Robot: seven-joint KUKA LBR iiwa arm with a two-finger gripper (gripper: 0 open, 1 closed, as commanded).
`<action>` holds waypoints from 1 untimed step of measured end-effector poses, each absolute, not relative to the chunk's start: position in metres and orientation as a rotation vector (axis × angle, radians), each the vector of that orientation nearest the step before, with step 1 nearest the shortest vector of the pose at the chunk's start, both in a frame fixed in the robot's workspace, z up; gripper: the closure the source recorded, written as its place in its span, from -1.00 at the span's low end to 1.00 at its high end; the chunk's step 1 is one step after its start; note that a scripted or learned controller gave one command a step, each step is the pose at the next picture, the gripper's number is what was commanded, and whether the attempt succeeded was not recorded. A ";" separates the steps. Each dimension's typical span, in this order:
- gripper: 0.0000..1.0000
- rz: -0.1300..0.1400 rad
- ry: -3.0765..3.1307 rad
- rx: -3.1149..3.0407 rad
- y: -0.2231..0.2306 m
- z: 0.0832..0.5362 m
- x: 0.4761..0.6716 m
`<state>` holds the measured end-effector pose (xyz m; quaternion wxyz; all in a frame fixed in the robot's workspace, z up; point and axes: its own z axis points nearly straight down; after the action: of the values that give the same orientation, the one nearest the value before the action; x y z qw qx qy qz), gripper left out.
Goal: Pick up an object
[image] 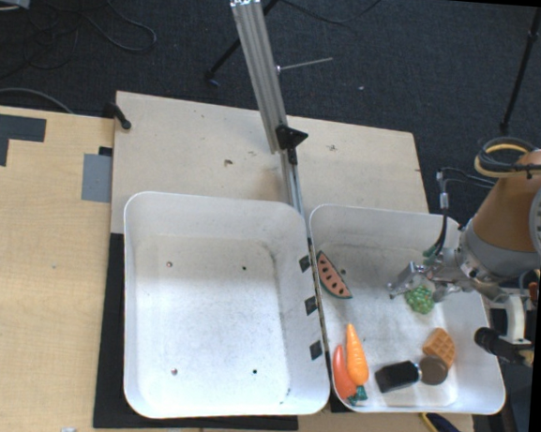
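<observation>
Gripper down in the right bin, fingers closed around a green leafy toy, waffle piece and brown-tipped black brush nearby, carrot and watermelon slice toward the divider, left bin alongside

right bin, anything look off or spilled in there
Nothing spilled or broken. The toys lie loose in the right bin: watermelon slice and carrot near the divider, waffle and black block at the front. The gripper sits by a green toy.
</observation>
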<state>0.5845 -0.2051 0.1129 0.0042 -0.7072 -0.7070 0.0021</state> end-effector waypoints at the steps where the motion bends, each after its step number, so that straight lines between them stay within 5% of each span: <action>1: 1.00 0.002 -2.216 -2.224 -0.207 0.127 0.586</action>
<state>0.5860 -0.2068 0.1273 0.0011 -0.7084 -0.7058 0.0007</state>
